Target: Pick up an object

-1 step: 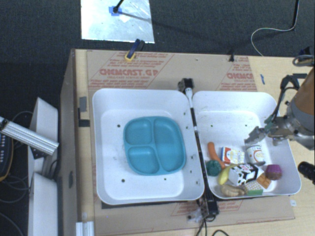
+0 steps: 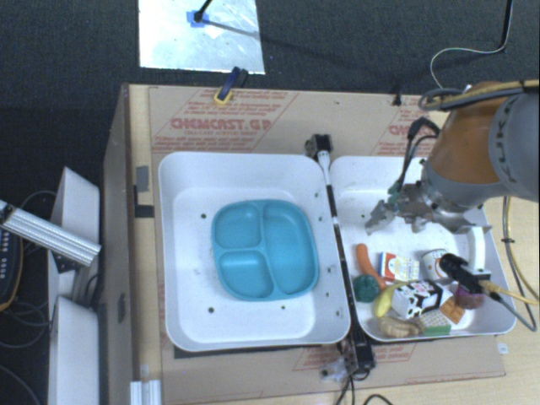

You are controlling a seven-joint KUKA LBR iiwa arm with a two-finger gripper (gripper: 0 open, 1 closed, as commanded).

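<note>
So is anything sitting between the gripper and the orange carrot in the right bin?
Nothing visible does. The gripper hangs over bare white floor in the right bin, and the carrot lies just below it in the view with only open bin floor between. The toy pile sits on the carrot's far side.

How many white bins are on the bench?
2. The left white bin holds a blue divided plate. The right white bin beside it holds a pile of small toys, with the arm above it.
</note>
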